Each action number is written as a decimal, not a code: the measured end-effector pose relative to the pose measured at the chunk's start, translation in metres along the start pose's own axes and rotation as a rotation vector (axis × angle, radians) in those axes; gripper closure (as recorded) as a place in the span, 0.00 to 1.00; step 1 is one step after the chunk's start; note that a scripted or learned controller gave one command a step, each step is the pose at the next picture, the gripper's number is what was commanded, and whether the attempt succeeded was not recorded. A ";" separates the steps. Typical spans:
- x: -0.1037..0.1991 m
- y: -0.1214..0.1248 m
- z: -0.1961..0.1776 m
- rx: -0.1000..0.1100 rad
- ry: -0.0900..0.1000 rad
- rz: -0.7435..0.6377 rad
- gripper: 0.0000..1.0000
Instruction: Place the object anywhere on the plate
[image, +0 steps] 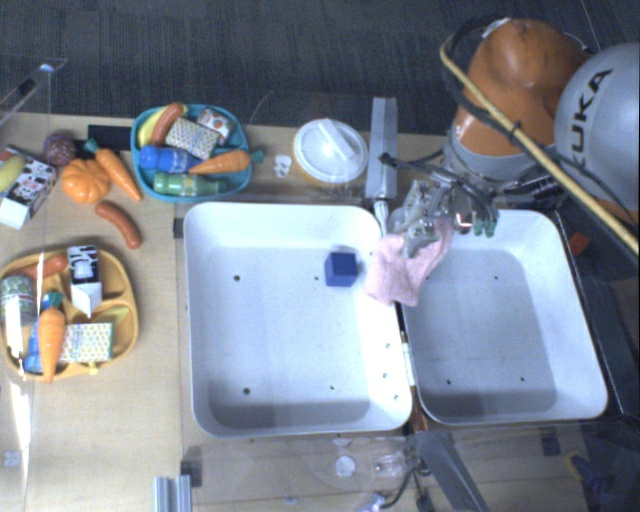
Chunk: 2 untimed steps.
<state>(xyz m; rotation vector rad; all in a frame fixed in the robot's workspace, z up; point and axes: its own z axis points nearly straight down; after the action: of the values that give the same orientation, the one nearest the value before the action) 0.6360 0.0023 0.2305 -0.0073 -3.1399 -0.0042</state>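
A pink cloth (400, 275) hangs from my gripper (428, 222), which is shut on its upper end. The cloth droops over the wall between the two white bins, at their far end. A small blue cube (342, 268) lies in the left bin (280, 350), just left of the cloth and apart from it. A round white dish (331, 150) sits on the bench behind the left bin. The arm reaches in from the upper right, above the right bin (510, 340).
A blue bowl (148, 183) of toy food stands at the back left. A yellow plate (125, 290) with toy items is at the far left. An orange pumpkin (83, 182), a carrot and a sausage (118, 224) lie loose between them.
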 end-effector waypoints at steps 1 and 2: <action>0.012 0.042 0.001 0.000 0.001 -0.003 1.00; 0.021 0.093 0.007 0.000 -0.001 -0.004 1.00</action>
<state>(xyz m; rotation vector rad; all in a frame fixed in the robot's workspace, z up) 0.6157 0.0958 0.2242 -0.0012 -3.1409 -0.0039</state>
